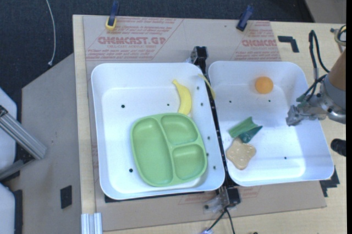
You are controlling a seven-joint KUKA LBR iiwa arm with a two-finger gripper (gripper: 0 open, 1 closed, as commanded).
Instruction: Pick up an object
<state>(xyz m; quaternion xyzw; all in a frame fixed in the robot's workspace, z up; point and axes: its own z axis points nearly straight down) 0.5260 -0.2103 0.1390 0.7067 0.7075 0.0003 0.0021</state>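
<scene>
Pincer hangs at the three o'clock edge of the right bin, over bare white floor; whether it is apart or together I cannot tell. At its eleven o'clock, well apart, lies an orange ball. Toward eight o'clock sit a green wedge and, just below it, a tan piece. Nothing stands between these and the pincer. Far off at nine o'clock, the left bin holds a green divided tray with a banana touching its top rim.
</scene>
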